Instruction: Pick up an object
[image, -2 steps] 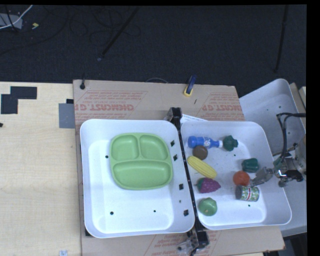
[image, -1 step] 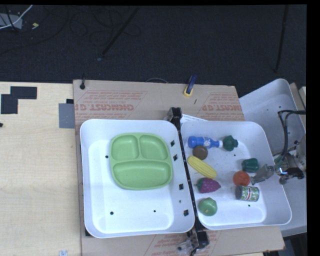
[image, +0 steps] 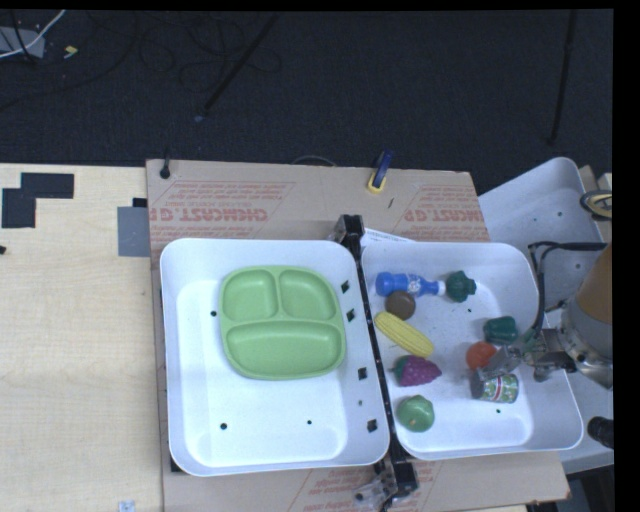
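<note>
The right bin (image: 545, 425) holds several toy foods. A blue bottle (image: 408, 286) and a dark green piece (image: 459, 286) lie at the back, with a brown ball (image: 401, 305) just in front of the bottle. A yellow corn cob (image: 404, 334), a purple eggplant (image: 417, 371) and a green apple (image: 415, 412) run down the bin's left side. My gripper (image: 527, 353) sits low over the bin's right side. It is right beside an orange piece (image: 481, 354), a green piece (image: 499, 328) and a small tin can (image: 497, 387), which lies just below and left of it.
In the left bin (image: 190, 420) lies a light green divided plate (image: 281, 323). A black divider (image: 368, 350) with clips runs between the bins. Cardboard lies under both bins. My arm comes in from the right edge, over the right bin's rim.
</note>
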